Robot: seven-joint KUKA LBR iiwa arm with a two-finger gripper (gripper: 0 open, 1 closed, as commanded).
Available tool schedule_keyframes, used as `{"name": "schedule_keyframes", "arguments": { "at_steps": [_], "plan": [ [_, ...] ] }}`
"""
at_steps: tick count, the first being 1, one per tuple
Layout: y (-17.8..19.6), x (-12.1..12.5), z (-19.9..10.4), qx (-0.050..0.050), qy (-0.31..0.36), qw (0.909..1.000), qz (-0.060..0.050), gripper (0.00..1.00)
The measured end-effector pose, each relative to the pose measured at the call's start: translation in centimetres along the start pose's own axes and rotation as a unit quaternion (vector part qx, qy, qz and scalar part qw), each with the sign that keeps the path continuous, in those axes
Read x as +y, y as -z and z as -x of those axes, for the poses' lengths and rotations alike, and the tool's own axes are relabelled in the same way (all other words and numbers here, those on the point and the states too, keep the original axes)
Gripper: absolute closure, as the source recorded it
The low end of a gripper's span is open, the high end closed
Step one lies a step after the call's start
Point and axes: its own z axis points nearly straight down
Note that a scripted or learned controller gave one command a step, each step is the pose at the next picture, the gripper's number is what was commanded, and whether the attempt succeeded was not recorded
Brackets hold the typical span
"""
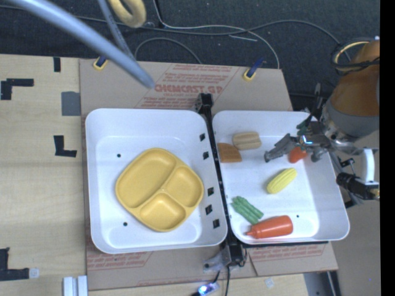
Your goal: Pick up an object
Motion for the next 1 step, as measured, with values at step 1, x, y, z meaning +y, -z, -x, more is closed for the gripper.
{"name": "schedule_keyframes", "arguments": {
  "at_steps": [1],
  "plan": [
    [-5.47, 0.46, -0.96, 0.0, 0.0, 1.0, 0.0, 0.0]
  ]
}}
